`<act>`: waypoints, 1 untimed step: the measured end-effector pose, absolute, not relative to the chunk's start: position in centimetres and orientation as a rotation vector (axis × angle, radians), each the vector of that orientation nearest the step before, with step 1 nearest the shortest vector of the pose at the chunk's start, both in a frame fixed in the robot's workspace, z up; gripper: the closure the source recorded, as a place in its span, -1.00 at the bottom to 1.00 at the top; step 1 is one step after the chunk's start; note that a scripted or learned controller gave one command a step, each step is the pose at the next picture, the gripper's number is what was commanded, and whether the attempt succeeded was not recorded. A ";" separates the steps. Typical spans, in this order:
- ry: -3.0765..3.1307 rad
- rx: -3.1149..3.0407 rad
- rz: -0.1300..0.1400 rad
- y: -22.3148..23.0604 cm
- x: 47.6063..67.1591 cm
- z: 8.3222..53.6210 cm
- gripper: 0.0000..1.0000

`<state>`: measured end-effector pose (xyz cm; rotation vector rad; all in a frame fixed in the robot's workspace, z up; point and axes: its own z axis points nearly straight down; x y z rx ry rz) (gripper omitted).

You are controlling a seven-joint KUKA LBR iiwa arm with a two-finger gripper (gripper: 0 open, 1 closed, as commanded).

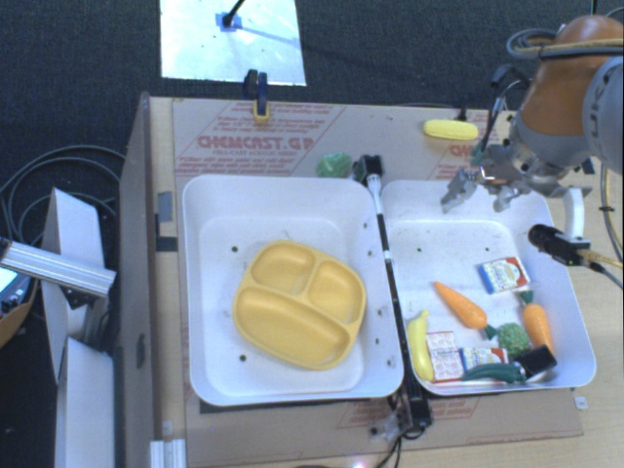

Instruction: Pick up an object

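The claw (485, 189), spread open and holding nothing, hangs over the far edge of the right bin (441, 230), and the nearest carrot (460, 304) lies toward the camera from it, its long axis slanting near-right

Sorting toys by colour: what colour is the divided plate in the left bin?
Yellow: the plate, seen in the camera view.
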<state>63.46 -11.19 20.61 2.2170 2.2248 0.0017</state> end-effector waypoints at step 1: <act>2.229 2.228 -0.009 -10.2 57.8 10.9 -1.00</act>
